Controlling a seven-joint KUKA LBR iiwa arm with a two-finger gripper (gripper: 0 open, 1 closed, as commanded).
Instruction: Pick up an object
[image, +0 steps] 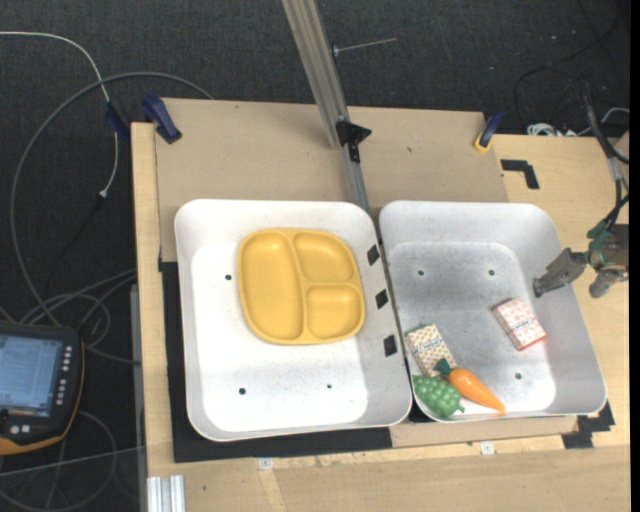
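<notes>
Gripper (580, 270) is sitting at the right bin's (520, 215) right rim, up near the far side, fingers spread apart and holding nothing. One finger (556, 272) is pointing down-left into the bin, the other is hanging out past the rim.

Closest candidate is the box (519, 323) (small, red-and-white pattern). It's lying flat on the bin floor, down and to the left of the gripper, near but clear of it. Its long axis is running diagonally, far-left to near-right, so the fingers are probably needing to close across the short side, i.e. wrist rotated to straddle that diagonal.

Other stuff is clustering at the bin's near-left corner: a card (431, 346), the carrot (474, 388) and a green piece (438, 396), carrot and green piece touching each other, all pressed close to the wall. Harder reach, worse clearance.

Left bin (200, 330) is holding the yellow tray (300, 285), well away from the gripper.

My read: nothing picked yet, the approach is only starting. The move is turning on that down-left offset to the box.
</notes>
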